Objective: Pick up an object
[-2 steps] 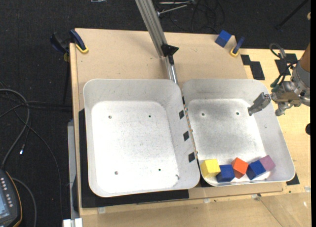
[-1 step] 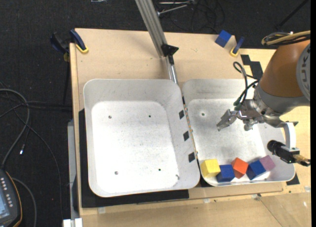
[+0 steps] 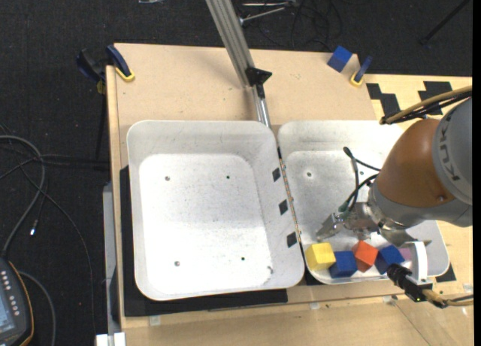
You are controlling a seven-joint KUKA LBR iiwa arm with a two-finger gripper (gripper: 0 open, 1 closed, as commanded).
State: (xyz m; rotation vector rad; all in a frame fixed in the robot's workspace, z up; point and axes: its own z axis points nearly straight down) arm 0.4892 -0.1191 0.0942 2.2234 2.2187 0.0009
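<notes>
In the right bin, several small blocks lie packed along the near edge: a yellow block, a blue block, an orange-red block and another blue block, with a pale purple piece beside them. My gripper hangs low in this bin, just above and behind the yellow and blue blocks. The orange wrist band and grey arm cover the bin's right side. I see nothing held in the gripper.
The left bin sits beside the right one, with black tabs along their shared wall. A metal pole slants in from the top. A loose blue block and yellow-tipped clamps rest on the bench's far edge.
</notes>
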